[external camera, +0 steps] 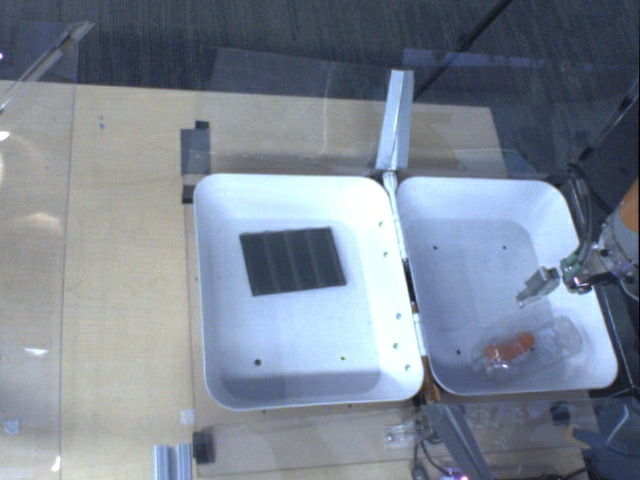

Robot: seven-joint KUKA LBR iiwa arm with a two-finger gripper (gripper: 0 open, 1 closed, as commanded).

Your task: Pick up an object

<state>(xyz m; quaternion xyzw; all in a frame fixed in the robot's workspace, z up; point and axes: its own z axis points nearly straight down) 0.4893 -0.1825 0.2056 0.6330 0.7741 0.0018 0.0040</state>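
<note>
A clear plastic bottle (pixel 522 348) with an orange-red label lies on its side near the front of the right bin (pixel 470 218). A dark grey ribbed slab (pixel 293 260) lies flat in the back half of the left bin (pixel 300 368). My gripper (pixel 540 286) reaches in over the right bin's right side, just above and behind the bottle and apart from it. Nothing shows in its grasp.
The two white bins sit side by side on a light wooden bench, joined at a central divider (pixel 405 278). A metal post (pixel 395 128) rises behind the divider. Clear panels stand around the bench, and cables (pixel 450 448) lie at its front edge.
</note>
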